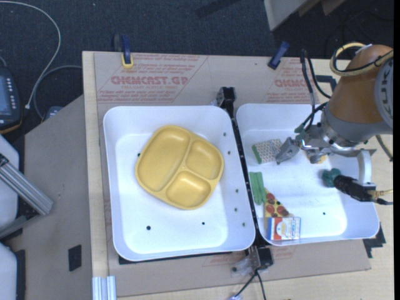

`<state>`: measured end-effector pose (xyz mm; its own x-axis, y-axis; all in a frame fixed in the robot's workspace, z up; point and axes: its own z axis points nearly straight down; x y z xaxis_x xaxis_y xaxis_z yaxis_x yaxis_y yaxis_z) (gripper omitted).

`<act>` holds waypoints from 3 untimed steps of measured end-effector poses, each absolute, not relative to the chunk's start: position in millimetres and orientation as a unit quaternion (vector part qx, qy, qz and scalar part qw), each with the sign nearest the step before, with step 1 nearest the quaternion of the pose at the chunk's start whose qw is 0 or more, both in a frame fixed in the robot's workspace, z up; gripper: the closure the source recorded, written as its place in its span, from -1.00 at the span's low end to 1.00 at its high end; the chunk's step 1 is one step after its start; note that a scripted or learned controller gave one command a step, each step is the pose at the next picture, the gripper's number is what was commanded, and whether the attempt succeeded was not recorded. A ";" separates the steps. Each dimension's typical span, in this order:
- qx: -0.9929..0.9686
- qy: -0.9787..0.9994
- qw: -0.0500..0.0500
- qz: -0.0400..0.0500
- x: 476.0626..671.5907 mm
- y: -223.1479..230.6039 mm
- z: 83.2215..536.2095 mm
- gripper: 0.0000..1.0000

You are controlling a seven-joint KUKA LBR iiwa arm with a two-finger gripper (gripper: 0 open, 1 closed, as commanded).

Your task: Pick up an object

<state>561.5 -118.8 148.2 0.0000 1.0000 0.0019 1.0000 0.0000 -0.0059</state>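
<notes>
Packet (267,150), speckled green and white, lies flat in the right bin (312,199) toward its far left corner, just beside the tool (289,150), which points at it. Whether the tool is apart or together cannot be told. Nearer the camera lie a green strip (256,187) and a colourful carton (282,225). The left bin (125,217) holds a yellow divided plate (180,166). Both bins sit on a tan surface (94,167) printed in red, with dark carpet (156,11) around it.
</notes>
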 end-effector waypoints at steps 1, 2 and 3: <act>-0.707 -0.707 0.003 0.002 560.6 -120.5 84.8 -1.00; -0.707 -0.707 0.002 0.001 560.3 -120.2 84.5 -1.00; -0.707 -0.707 0.001 0.000 560.9 -120.1 95.1 1.00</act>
